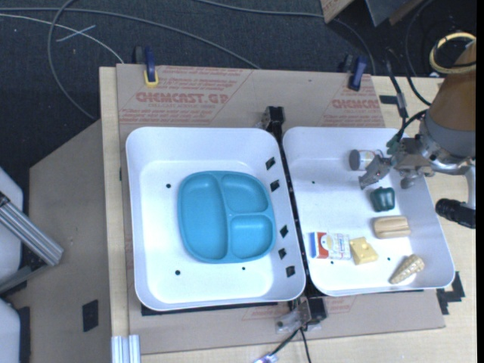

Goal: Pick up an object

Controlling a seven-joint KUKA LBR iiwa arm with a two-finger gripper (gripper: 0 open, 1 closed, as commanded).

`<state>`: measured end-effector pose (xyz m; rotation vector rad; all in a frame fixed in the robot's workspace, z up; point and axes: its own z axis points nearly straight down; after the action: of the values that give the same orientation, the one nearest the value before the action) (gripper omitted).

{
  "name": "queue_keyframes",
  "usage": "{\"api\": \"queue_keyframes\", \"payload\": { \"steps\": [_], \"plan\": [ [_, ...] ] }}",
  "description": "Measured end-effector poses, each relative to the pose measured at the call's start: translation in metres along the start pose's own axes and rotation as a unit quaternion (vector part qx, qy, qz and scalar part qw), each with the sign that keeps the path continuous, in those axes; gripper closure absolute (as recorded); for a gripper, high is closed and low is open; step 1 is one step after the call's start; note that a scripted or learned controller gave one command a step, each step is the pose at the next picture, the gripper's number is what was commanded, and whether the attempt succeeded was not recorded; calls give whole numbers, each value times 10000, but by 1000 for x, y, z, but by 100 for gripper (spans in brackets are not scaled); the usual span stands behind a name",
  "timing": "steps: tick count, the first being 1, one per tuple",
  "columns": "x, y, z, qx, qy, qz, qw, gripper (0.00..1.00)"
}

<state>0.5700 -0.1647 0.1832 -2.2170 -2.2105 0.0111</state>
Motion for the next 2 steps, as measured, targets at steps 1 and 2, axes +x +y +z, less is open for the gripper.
{"api": "queue_keyframes", "payload": {
  "steps": [1,2],
  "plan": [
    [0,3,-7,-63,-12,-16,10000,0],
    [6,5,36,-39,-1,-18,10000,0]
  ]
}}
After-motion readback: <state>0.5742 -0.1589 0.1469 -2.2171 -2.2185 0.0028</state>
